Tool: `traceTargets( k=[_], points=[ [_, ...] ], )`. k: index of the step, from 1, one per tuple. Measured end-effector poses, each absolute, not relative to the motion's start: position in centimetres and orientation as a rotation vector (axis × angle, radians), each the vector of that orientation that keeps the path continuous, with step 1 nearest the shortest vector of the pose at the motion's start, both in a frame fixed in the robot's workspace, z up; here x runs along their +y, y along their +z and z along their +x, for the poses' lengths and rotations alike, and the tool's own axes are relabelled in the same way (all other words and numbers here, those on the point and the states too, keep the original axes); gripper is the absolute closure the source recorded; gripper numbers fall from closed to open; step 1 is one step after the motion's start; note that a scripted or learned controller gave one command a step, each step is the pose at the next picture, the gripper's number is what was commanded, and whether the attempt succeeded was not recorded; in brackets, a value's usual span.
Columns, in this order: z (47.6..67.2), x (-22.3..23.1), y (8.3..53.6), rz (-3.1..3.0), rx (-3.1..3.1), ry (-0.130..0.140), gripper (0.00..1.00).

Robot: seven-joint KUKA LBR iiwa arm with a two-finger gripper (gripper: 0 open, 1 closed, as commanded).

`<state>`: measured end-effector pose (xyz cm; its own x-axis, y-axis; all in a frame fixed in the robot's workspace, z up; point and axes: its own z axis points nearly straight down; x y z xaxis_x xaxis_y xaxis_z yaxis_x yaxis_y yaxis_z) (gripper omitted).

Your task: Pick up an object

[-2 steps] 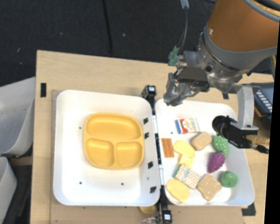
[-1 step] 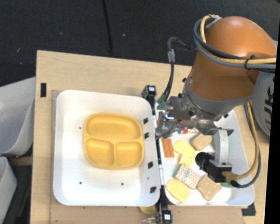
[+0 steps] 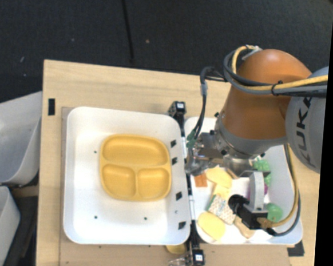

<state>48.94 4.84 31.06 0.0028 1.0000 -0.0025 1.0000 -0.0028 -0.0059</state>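
The right bin [image 3: 287, 234] holds several small items: a yellow block [image 3: 219, 177], a small orange piece [image 3: 199, 181], a speckled pale block [image 3: 221, 208], a pale yellow round piece [image 3: 211, 226], a tan piece [image 3: 244, 228] and green pieces [image 3: 275, 211]. My gripper [image 3: 200, 157] hangs low over the left edge of this bin, just above the orange piece and the yellow block. The arm's orange wrist hides the back of the bin. Nothing is visibly held.
The left bin [image 3: 80, 209] holds a yellow divided plate [image 3: 135, 166] in its middle. A ridge with black clips [image 3: 183, 159] separates the two bins. Another green piece [image 3: 262, 164] lies by the arm at the right bin's far side.
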Motion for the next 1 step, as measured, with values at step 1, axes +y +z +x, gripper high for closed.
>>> traceTargets(
  k=[1],
  points=[
    [49.06, 3.65, 40.13, -2.224, -2.229, -0.012, 1.00]
  ],
)
